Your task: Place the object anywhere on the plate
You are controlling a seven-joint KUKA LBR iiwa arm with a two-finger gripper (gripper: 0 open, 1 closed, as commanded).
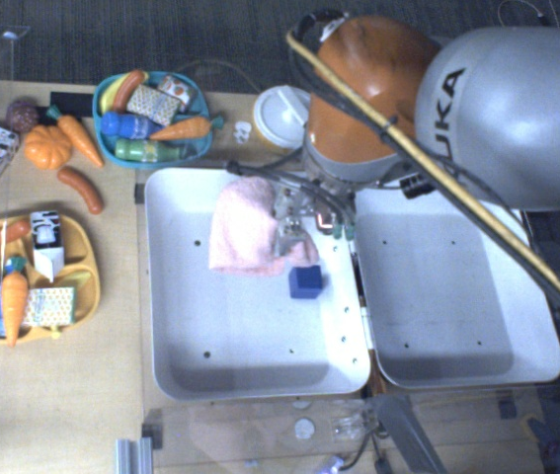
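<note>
A small blue cube (306,281) lies on the floor of the left white bin (191,344), right of its middle. A flat pale pink plate (243,227) with a soft, uneven outline rests in the bin's upper part. My gripper (292,237) hangs over the plate's right edge, just above and slightly left of the cube. The cube sits apart from the plate, near its lower right corner. The grey arm with its orange band (363,77) reaches in from the upper right and hides the bin's top right corner.
The right white bin (462,304) lies beside the left one. On the bench to the left stand a blue bowl of toy food (151,117), a yellow dish of toys (33,276), a toy pumpkin (45,147) and a sausage (82,189). A white lidded cup (281,117) stands behind the left bin.
</note>
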